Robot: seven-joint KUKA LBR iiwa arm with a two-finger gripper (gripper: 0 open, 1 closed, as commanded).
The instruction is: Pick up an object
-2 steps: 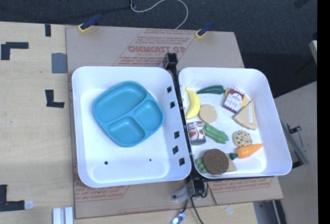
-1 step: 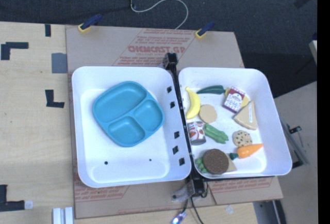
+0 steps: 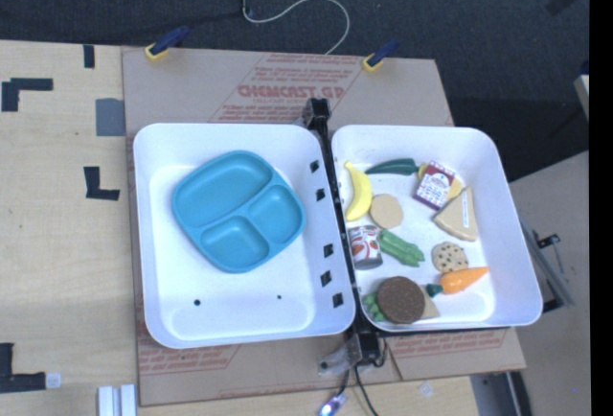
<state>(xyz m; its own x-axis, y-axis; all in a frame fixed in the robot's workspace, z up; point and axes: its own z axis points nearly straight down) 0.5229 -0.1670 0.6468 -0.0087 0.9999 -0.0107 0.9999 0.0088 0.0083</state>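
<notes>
The right bin (image 3: 498,173) holds several toy foods. A yellow banana (image 3: 358,191) lies at its left side, with a dark green pepper (image 3: 391,167) just behind it. A round tan cracker (image 3: 386,211) sits beside the banana. A red and white carton (image 3: 435,184) and a wedge of sandwich (image 3: 459,216) lie toward the right. A small can (image 3: 365,246) and a green pea pod (image 3: 400,247) are in the middle. Near the front lie a cookie (image 3: 448,257), an orange carrot (image 3: 463,280) and a brown burger (image 3: 400,300).
The left bin (image 3: 163,313) bears a blue divided plate (image 3: 238,210). Both bins rest on a cardboard sheet (image 3: 287,88) held by two clamps at the back. A white cable (image 3: 287,10) loops over the dark floor behind.
</notes>
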